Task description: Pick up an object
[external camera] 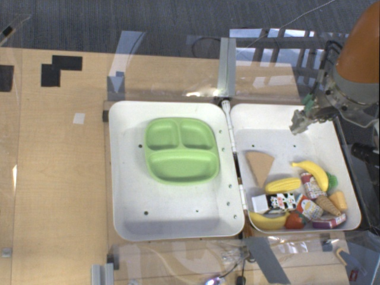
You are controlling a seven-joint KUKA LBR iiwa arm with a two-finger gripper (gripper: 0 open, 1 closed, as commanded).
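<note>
Several toy food pieces lie heaped in the near corner of the right white plastic bin (332, 132), well below the claw (298, 122) in the view: a yellow plastic banana (313, 172), a tan wedge-shaped slice (259, 165) and a small black-and-white carton (282, 202) among them. None is between the claw's tips. Whether the claw is released or clenched cannot be told; it is too small and blurred. It hangs over bare bin floor at the far side. Judgement: the wedge, lying apart from the heap and nearest the claw, offers the cleanest approach. Far left of the claw, a green compartmented plastic tray (180, 149) rests in the left white bin (127, 206).
</note>
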